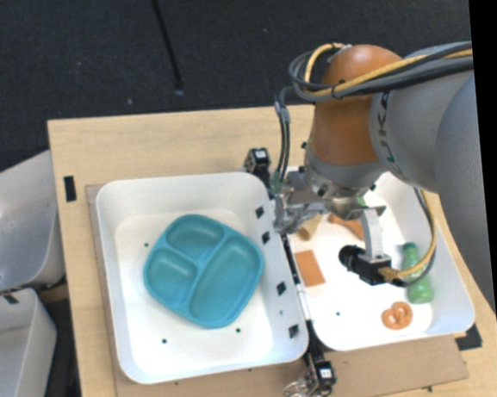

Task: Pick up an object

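You see the grey arm (424,126) reaching in from the right, with its orange band (349,115) above the upper part of the right bin (354,318). The end effector (304,214) sits low at that bin's upper left corner, close to the wall it shares with the left bin (110,249). From this angle the wrist hides it, so you cannot tell whether it is released or clenched, and nothing shows in its grasp.

The candidates for picking lie mostly in the right bin. A small tan piece (308,229) sits just beside the end effector, on the side nearer the camera; whether they touch is not clear. A flat orange slab (308,268) lies just below that, near the dividing wall. A pretzel-shaped orange piece (397,316) rests near the bin's front edge, and a green piece (419,284) lies just above it toward the right wall.

In the left bin, a blue divided plate (205,270) lies flat near the middle, turned at a slant. Both bins rest side by side on the wooden tabletop (165,130).
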{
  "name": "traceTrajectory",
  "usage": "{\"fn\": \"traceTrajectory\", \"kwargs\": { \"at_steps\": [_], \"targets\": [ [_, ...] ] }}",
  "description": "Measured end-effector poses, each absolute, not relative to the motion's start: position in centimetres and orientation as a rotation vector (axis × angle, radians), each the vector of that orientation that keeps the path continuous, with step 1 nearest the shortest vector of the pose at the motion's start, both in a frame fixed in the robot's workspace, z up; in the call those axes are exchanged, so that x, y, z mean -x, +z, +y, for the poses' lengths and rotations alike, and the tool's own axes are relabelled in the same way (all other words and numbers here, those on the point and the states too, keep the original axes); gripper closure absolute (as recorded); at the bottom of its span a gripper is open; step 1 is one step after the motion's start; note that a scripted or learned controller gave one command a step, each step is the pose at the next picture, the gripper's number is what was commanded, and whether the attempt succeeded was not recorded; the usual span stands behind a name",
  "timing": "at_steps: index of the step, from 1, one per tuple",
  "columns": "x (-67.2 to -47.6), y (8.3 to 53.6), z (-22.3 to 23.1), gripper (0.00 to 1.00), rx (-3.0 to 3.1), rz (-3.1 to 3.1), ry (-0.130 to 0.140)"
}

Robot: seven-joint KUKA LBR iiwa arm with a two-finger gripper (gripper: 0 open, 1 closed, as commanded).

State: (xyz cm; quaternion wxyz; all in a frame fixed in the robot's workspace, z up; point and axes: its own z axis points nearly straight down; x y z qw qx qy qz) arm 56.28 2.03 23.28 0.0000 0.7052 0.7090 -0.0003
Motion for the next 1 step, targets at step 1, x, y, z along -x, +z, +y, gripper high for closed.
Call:
{"fn": "traceTrajectory", "kwargs": {
  "at_steps": [1],
  "targets": [
    [-57.88,22.73,7.57,1.0,-2.213,2.23,0.002]
  ]
}}
